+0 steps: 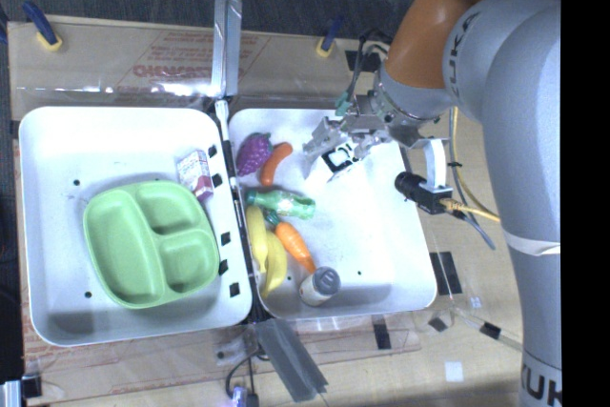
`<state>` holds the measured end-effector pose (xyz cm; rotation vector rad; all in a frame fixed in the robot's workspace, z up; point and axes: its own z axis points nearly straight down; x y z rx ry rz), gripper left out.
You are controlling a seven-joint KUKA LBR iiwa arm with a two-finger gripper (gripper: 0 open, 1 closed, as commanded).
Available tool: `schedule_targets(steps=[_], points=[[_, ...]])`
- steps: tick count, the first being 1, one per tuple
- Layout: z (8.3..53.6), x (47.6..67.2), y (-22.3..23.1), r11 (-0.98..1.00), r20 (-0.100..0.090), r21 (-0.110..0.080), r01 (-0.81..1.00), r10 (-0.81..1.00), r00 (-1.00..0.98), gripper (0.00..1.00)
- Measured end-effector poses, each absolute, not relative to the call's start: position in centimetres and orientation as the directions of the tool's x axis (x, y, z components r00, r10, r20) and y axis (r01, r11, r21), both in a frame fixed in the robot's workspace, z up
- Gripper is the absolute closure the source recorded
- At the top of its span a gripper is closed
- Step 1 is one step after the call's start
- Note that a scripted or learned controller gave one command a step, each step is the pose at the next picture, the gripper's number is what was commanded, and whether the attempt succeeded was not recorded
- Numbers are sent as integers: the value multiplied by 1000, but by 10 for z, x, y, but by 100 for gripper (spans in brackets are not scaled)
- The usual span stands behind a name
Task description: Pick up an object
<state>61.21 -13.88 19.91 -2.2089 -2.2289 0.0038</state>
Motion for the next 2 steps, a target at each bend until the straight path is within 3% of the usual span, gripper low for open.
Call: schedule_targets(steps=[1,2], points=[[115,571,-112,59,1,8,998,998,-59,0],[97,515,-107,145,0,10,989,990,-145,0]])
